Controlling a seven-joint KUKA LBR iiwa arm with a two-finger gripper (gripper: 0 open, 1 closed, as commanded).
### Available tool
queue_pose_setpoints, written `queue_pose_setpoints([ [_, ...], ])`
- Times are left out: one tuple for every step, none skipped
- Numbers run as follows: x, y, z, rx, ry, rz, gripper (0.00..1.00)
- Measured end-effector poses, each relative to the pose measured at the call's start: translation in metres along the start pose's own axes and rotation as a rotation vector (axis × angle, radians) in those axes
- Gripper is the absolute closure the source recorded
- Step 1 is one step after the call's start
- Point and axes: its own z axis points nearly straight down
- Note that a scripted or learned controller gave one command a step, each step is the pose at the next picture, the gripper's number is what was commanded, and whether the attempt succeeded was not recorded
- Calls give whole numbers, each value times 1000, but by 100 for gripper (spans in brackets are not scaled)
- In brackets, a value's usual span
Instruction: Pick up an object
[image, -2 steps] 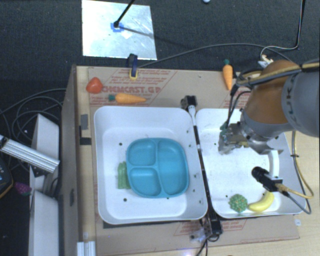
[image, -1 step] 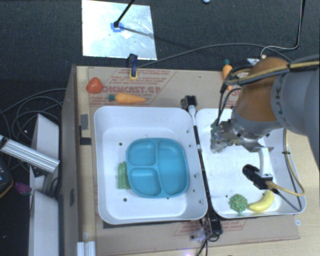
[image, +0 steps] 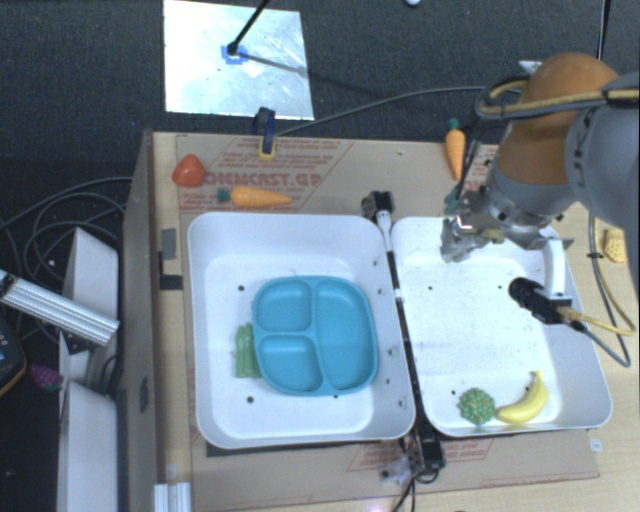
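Hovering over the right bin's (image: 420, 300) far end, the gripper (image: 462, 243) is seen well apart from the banana (image: 527, 400) and green broccoli piece (image: 476, 405) at its near edge; finger spread cannot be told.

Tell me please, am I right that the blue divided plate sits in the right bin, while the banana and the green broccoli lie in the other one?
Not quite: the camera view shows the blue divided plate in the left bin, while the banana and the green broccoli lie in the other one, the right bin.
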Motion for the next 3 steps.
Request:
queue_pose_setpoints([
  [44, -8, 9, 3, 2, 0, 100],
  [-5, -17, 13, 3, -1, 4, 100],
  [26, -17, 19, 3, 1, 1, 100],
])
